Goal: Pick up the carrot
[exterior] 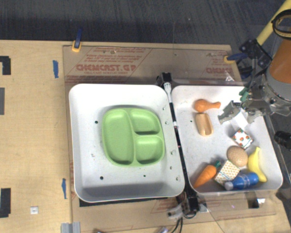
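Note:
The carrot [205, 175] is orange with a green top and lies at the front left of the right bin [186, 130], next to a patterned block [228, 171]. My gripper [236, 111] hangs over the bin's upper right part, well behind the carrot and apart from it. Its fingers stand open with nothing between them. The arm enters from the right with its orange band at the frame's edge.
The right bin also holds an orange drumstick [206, 105], a hot dog bun [203, 124], a small white box [242, 139], a brown egg-like item [237, 156], a banana [255, 165] and a blue bottle [242, 181]. The left bin [85, 130] holds a green divided plate [133, 136].

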Available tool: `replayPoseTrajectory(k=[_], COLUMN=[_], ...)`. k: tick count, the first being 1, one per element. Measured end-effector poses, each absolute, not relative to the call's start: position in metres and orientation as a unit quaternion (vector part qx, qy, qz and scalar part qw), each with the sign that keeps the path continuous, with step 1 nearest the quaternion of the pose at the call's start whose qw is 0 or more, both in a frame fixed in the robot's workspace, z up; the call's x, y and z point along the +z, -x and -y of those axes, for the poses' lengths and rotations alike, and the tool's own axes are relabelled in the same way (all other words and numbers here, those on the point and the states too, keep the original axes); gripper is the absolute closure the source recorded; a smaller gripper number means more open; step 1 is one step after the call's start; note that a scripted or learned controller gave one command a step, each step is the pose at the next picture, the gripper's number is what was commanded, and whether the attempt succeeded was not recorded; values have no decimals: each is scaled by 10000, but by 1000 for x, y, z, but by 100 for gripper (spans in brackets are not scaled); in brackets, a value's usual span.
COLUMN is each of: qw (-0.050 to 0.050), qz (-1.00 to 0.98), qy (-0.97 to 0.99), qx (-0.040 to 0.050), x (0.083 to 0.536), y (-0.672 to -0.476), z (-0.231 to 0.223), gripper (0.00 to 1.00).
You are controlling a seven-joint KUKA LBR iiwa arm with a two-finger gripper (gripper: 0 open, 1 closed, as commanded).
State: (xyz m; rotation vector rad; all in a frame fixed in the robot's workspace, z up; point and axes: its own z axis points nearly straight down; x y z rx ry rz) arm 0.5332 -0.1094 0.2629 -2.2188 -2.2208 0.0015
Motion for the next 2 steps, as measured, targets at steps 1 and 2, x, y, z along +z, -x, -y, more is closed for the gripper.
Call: replayPoseTrajectory(k=[1, 2], qw=[43, 32], qz=[7042, 8588], qy=[7100, 5123], qx=[29, 1], x=[156, 101], y=[-477, -479], z=[94, 100], gripper=[0, 0])
